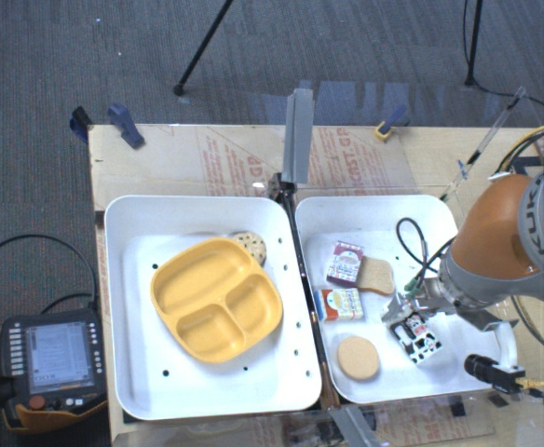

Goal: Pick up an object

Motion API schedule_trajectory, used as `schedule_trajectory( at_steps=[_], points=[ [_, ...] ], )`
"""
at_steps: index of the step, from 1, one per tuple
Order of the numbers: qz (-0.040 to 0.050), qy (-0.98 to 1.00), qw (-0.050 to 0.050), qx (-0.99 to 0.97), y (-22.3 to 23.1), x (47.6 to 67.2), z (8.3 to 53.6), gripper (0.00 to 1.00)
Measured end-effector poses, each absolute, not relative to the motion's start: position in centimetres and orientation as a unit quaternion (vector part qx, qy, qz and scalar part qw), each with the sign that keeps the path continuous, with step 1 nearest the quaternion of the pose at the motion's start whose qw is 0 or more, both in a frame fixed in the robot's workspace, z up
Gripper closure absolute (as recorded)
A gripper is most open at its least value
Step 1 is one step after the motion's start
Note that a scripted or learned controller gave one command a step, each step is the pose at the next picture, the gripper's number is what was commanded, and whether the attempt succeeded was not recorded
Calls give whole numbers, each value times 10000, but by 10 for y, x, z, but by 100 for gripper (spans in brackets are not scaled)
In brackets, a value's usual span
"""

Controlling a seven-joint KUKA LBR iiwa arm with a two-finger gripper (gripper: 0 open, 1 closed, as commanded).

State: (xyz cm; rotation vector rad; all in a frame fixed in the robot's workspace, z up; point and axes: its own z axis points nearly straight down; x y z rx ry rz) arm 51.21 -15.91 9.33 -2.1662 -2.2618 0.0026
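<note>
The gripper (404, 313) hung low in the right bin (440, 214), its opening impossible to judge; the black-and-white spotted block (420, 342) lay just below-right of it, long axis slanting away

The arm (500, 236) runs off the frame's right edge. A round speckled item (251, 244) sits half hidden behind the yellow divided tray (216, 298). The print on the small boxes (345, 264) is too small to read.
</note>
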Motion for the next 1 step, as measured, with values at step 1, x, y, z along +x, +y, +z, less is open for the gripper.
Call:
schedule_trajectory(
  at_steps=[1],
  points=[
    [10, -7504, 22, -6609, -76, 576, 189, 100]
  ],
)
